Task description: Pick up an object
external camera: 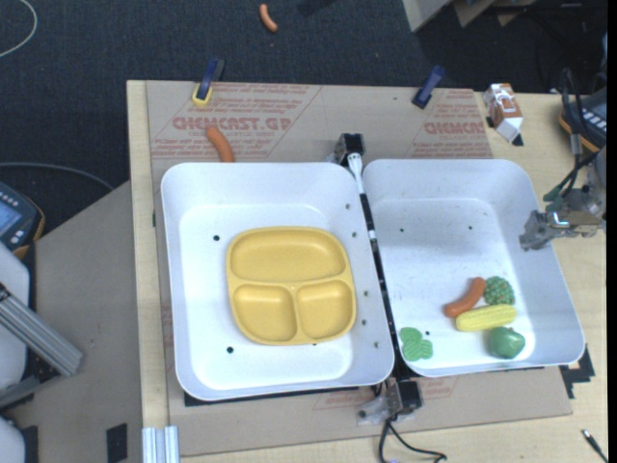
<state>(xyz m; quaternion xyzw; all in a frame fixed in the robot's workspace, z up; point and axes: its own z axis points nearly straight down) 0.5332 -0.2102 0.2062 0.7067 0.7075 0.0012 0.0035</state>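
gripper (548, 228): parked at the right bin's (540, 201) rim; can't tell if it's open
risk: corn (485, 317), carrot (465, 297), broccoli (497, 289) are touching, so you could easily snag two

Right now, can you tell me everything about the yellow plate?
The yellow plate looks like smooth plastic, a rounded rectangle with soft corners. It has three compartments: one wide one across the far side and two smaller ones side by side on the near side. All three look bare. It lies flat, slightly turned, in the middle of the left white bin, resting on the bin's floor and away from its walls. Nothing else touches it.
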